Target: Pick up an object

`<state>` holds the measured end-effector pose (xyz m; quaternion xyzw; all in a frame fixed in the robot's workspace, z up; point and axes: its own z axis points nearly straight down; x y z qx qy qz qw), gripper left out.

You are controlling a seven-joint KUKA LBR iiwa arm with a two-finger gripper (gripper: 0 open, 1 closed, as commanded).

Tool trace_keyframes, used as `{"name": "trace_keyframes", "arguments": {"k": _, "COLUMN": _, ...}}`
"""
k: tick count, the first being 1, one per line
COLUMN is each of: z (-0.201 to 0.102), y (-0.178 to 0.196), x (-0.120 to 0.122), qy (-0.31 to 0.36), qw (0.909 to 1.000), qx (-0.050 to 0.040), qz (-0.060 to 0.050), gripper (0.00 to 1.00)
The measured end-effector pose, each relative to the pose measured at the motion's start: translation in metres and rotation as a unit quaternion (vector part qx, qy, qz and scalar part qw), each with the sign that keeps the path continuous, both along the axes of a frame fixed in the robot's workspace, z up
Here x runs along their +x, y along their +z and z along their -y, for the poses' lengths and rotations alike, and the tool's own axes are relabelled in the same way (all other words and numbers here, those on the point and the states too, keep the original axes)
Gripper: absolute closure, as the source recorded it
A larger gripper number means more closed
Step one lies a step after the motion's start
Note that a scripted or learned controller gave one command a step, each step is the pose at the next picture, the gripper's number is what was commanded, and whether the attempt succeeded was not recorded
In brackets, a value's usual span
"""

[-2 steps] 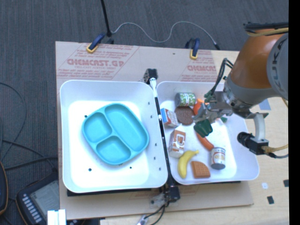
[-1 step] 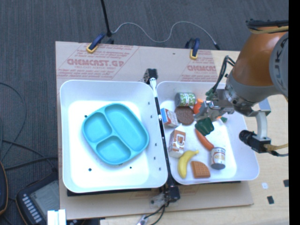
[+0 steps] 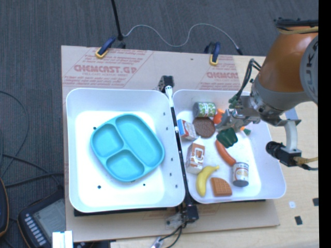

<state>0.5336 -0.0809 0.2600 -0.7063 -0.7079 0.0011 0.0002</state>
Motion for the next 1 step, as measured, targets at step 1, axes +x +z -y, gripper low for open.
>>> {"name": "trace_keyframes", "arguments": {"k": 1, "z": 0.0000, "y": 0.0094, "x": 0.0004, "qy": 0.000, "qw": 1.0000, "qx": -0.0003, "qz": 0.000, "gripper": 1.00}}
